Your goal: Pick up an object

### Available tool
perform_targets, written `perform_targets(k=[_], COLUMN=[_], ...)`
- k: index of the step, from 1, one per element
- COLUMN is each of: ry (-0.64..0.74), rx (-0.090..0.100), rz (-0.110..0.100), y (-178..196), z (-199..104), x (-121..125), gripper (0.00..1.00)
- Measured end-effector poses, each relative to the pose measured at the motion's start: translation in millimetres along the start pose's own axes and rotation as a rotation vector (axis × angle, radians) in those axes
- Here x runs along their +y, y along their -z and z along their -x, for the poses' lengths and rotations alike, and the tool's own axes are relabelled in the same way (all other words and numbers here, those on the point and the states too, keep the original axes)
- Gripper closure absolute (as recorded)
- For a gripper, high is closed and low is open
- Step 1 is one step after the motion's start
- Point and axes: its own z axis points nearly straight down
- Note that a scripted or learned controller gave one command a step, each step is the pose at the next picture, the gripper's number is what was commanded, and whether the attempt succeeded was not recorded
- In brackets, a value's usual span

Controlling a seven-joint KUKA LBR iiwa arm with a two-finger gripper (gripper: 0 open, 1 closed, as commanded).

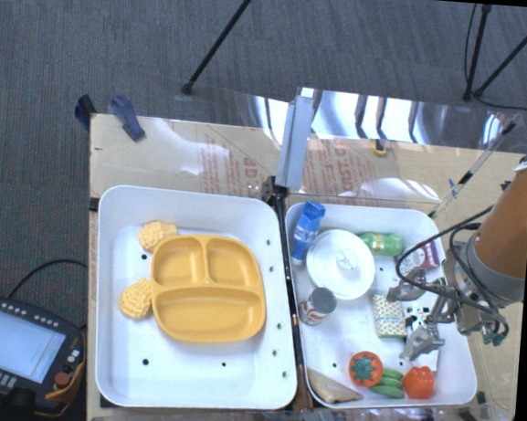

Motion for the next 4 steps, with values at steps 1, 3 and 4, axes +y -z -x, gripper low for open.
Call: perform_targets(k=[1, 3, 4], ry=[0.047, 0.094, -0.079], rx=[0.008, 0.004, -0.013], rz=[0.003, 0.004, -0.003], y=[-113, -121, 16], z=[-22, 3, 27], x=[14, 8, -43], gripper=[0.00, 0.00, 0.00])
